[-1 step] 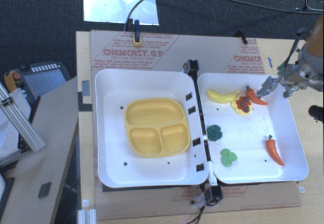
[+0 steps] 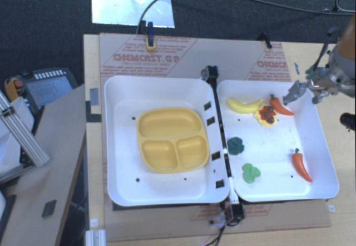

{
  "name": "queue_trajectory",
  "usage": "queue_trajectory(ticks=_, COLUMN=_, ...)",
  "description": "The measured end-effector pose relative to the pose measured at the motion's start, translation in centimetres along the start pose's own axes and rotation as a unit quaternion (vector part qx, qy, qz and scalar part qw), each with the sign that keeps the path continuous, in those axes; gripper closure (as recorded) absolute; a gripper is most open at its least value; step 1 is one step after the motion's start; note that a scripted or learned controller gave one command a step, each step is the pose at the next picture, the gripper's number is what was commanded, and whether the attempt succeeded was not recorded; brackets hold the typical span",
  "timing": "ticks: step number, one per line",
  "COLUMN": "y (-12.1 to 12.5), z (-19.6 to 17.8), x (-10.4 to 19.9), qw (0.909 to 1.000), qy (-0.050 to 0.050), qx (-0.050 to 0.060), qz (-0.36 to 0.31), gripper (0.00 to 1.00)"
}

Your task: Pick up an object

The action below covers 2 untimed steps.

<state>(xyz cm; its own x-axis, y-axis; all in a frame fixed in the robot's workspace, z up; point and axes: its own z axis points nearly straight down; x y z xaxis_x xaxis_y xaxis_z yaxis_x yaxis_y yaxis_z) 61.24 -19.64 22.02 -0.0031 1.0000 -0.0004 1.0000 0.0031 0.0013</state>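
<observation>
From my station I have the gripper [image 2: 295,93] at the top right corner of the right bin [image 2: 278,186], hanging over the rim. Whether it is parted or closed I cannot tell — the tip is a grey blur at this angle — and I see nothing held in it.

Nearest thing: an orange carrot [image 2: 281,107] just beside the tip, touching or overlapping a small yellow-and-red toy [image 2: 267,116], with the banana [image 2: 245,106] just left of that. Further down the bin sit a dark green piece [image 2: 235,145], a lighter green one [image 2: 251,172], and a second carrot [image 2: 301,166] near the right wall. The left bin [image 2: 119,183] holds a yellow divided tray [image 2: 169,139].

Risks as I judge them:
- The top three items crowd together — a descent on the carrot may catch the toy too, or knock both aside.
- The carrot is slim and tapered; a pinch off its middle could squirt it out.
- So close to the bin corner, the tip may strike the rim on the way down.
</observation>
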Motion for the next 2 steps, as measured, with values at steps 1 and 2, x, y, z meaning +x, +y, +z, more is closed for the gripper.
queue_trajectory(ticks=1, y=-0.3, z=5.7, x=-0.4, qw=1.0000, qy=0.000, qx=0.000, qz=0.001, gripper=0.00)
queue_trajectory(ticks=2, y=0.4, z=11.0, x=0.4, qw=1.0000, qy=0.000, qx=0.001, qz=-0.001, gripper=0.00)
